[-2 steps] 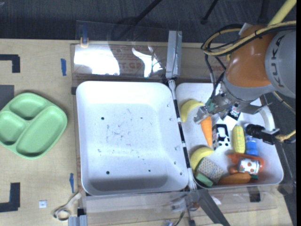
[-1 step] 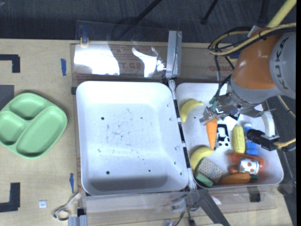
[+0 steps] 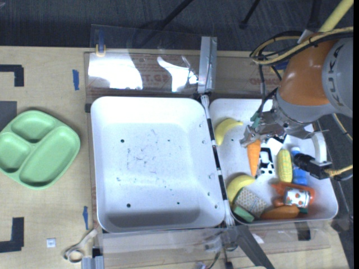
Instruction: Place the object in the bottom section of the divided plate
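Note:
The green divided plate [image 3: 39, 150] lies on the wooden bench at the far left, outside the bins; its large bottom section [image 3: 50, 154] holds nothing. My gripper [image 3: 255, 134] hangs over the upper left part of the right bin [image 3: 332, 205], right at the top end of an orange carrot [image 3: 254, 158]. The carrot points down toward the bin's front. The wrist hides the contact, so whether the carrot is held stays unclear.
The right bin also holds a yellow fruit [image 3: 227, 129], a corn cob [image 3: 284, 165], a second yellow fruit [image 3: 238, 184], a black-and-white item [image 3: 269, 157], a blue piece [image 3: 300, 176] and a red-and-white can [image 3: 295, 196]. The left bin [image 3: 151, 102] lies between plate and gripper.

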Robot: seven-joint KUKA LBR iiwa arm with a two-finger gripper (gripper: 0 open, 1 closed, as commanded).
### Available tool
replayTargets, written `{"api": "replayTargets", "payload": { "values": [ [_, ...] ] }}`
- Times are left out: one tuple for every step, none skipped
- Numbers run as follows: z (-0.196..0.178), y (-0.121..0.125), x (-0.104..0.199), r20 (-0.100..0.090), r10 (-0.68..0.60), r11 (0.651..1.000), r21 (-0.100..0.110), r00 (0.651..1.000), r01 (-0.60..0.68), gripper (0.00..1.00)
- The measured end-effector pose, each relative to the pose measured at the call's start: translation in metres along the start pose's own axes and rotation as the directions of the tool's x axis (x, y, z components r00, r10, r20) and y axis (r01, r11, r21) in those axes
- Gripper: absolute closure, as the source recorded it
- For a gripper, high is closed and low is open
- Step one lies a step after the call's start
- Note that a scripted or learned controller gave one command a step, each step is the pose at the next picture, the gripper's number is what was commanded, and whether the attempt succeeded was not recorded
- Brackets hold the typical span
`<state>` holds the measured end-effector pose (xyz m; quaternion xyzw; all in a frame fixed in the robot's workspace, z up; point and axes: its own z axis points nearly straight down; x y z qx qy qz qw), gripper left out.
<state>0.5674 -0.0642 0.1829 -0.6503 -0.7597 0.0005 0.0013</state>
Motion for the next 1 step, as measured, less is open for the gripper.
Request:
{"api": "replayTargets", "payload": {
  "values": [
    [0.0007, -0.0772, 0.0856, 0.000, -0.012, 1.000, 0.004, 1.000, 0.012, 1.00]
  ]
}}
